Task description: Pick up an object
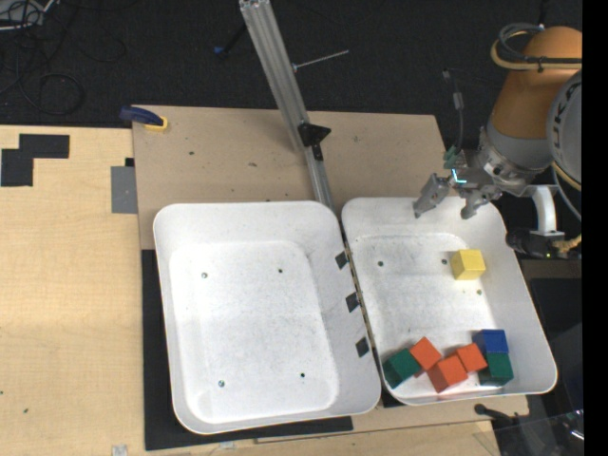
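Observation:
My gripper (450,201) hangs open above the far edge of the right bin (418,218), its two fingers spread apart with nothing between them. A yellow block (467,264) lies in the right bin a little below and to the right of the gripper. At the bin's near edge sits a cluster of blocks: a green one (402,366), an orange one (425,352), two more orange ones (456,367), a blue one (492,341) and a green one (498,368).
The left bin (190,226) stands beside the right one, black clips joining them at the seam. A slanted aluminium rail (285,84) rises behind the bins. A small blue-and-yellow tool (144,117) lies at the board's far left corner.

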Tool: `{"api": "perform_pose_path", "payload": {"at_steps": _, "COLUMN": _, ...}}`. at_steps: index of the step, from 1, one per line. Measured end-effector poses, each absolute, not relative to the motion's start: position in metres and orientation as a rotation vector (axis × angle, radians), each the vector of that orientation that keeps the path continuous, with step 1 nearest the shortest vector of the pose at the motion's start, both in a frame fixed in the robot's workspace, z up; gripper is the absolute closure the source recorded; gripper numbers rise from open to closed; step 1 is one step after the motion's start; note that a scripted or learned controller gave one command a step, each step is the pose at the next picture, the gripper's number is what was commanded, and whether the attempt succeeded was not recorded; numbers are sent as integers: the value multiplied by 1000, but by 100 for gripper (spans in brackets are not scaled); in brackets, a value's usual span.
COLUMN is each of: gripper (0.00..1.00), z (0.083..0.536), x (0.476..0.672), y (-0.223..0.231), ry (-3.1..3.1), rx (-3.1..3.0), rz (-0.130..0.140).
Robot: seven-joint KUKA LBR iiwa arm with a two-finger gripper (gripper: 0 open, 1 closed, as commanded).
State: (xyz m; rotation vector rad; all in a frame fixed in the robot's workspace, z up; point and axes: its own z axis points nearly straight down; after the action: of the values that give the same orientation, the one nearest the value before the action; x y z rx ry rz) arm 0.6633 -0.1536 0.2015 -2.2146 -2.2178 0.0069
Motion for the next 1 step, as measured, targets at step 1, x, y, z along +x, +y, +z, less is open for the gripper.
{"api": "perform_pose_path", "payload": {"at_steps": 1, "gripper": 0, "z": 205, "x": 664, "y": -153, "ry": -2225, "rx": -2214, "rz": 4}}
